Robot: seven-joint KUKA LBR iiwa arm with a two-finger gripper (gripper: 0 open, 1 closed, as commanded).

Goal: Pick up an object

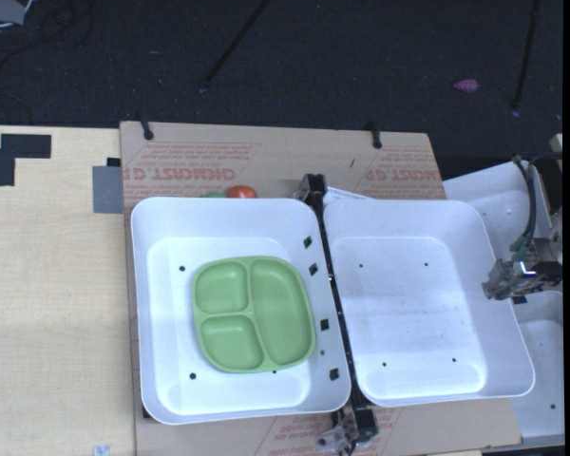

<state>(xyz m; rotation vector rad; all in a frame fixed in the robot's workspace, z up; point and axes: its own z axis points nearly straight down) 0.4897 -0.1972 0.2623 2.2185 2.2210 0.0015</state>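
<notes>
A light green divided plate (253,313) with three compartments lies flat in the left white bin (161,255). The right white bin (456,226) sits beside it. My gripper (515,281) hangs at the far right, just past the right bin's right rim, well away from the plate. It looks small and dark against the white surface there.
A small red and green object (236,193) lies on the cardboard behind the left bin's back rim. A black divider bar (328,293) runs between the two bins. Brown cardboard (266,164) underlies both bins. Cables (532,207) hang near the arm at right.
</notes>
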